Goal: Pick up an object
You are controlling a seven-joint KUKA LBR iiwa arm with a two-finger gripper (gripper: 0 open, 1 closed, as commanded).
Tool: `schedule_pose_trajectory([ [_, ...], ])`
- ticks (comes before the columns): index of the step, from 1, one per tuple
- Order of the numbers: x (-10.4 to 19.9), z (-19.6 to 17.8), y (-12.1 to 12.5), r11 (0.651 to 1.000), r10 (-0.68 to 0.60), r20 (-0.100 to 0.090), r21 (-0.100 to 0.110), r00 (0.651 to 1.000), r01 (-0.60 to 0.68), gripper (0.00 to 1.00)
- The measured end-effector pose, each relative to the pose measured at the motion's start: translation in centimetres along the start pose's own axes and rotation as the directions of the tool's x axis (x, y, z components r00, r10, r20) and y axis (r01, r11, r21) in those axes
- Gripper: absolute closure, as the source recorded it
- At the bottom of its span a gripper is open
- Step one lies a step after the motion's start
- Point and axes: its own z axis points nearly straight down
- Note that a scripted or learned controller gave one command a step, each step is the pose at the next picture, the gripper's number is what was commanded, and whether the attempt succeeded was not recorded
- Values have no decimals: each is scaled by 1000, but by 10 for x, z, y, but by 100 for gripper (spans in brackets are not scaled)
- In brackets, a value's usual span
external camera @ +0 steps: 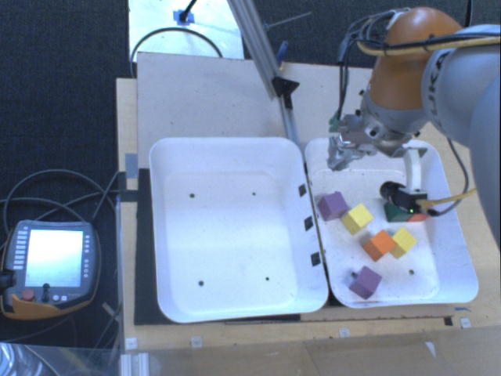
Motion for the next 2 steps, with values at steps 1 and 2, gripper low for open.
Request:
schedule_pose_trajectory([
  [1, 52, 6, -12, 1000, 0, 0, 0, 1000, 0, 100],
  [2, 112, -10, -18, 1000, -2, -1, -3, 1000, 2, 100],
])
